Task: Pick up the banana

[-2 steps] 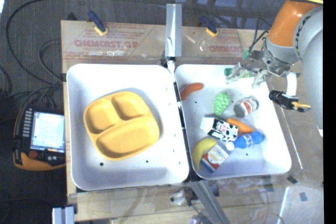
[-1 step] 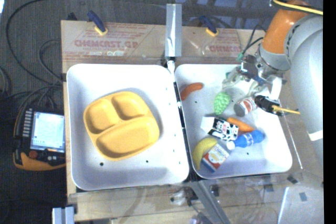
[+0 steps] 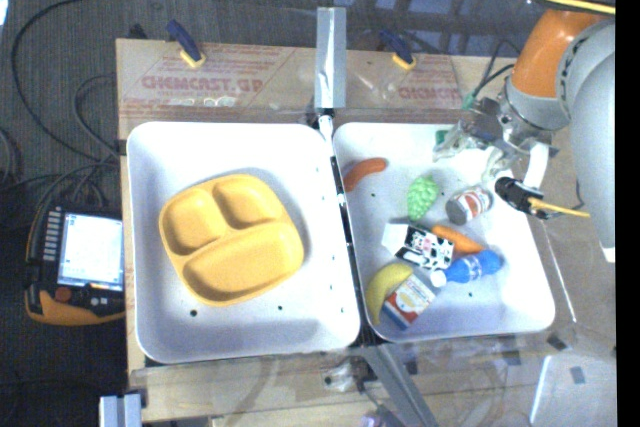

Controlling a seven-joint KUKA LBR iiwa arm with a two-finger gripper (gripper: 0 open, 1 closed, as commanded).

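The banana (image 3: pixel 384 281) is yellow and lies at the front left of the right bin (image 3: pixel 520 315). A small red and blue carton (image 3: pixel 408 303) leans against its right side and covers part of it. My gripper (image 3: pixel 476 141) hangs over the bin's far right corner, well away from the banana and high in the view. The grey arm with its orange band (image 3: pixel 545 55) comes in from the upper right. Nothing can be seen in the gripper.
The right bin also holds a red sausage (image 3: pixel 363 171), a green bumpy item (image 3: pixel 424 195), a small can (image 3: pixel 468 206), a carrot (image 3: pixel 458 237), a black-and-white box (image 3: pixel 428 248) and a blue item (image 3: pixel 473 268). A yellow divided plate (image 3: pixel 233 237) sits in the left bin (image 3: pixel 150 155).
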